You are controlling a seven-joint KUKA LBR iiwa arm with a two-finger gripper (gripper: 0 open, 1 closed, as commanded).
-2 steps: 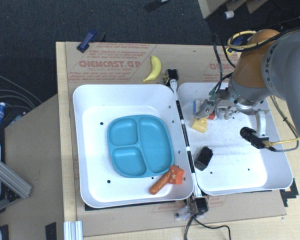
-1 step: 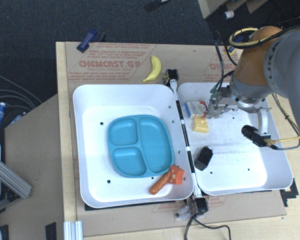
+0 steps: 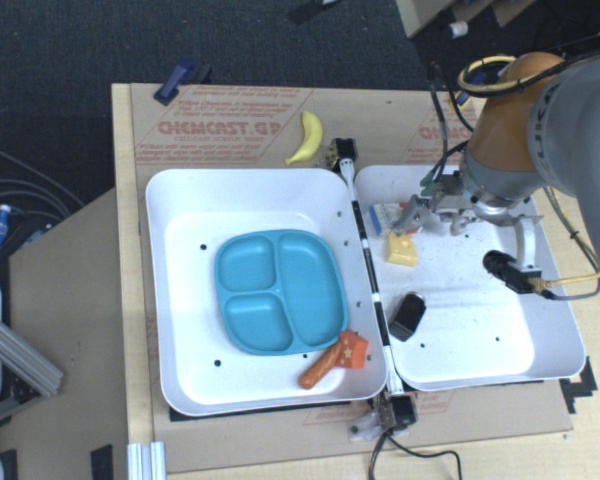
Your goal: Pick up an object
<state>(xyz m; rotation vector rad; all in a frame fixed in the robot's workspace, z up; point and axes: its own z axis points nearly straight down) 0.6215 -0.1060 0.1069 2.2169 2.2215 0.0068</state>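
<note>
Down in the right bin (image 3: 540, 348), the pincer (image 3: 412, 218) hangs just above a yellow block (image 3: 402, 250); whether it is apart or together I cannot tell. Below lies a black object (image 3: 407, 316). Left bin (image 3: 170, 268) holds a blue divided plate (image 3: 280, 290).

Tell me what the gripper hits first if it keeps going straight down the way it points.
Probably the pale yellow wedge-shaped block lying on the right white bin's floor, just below the gripper; depth is hard to judge from this slanted view.
</note>
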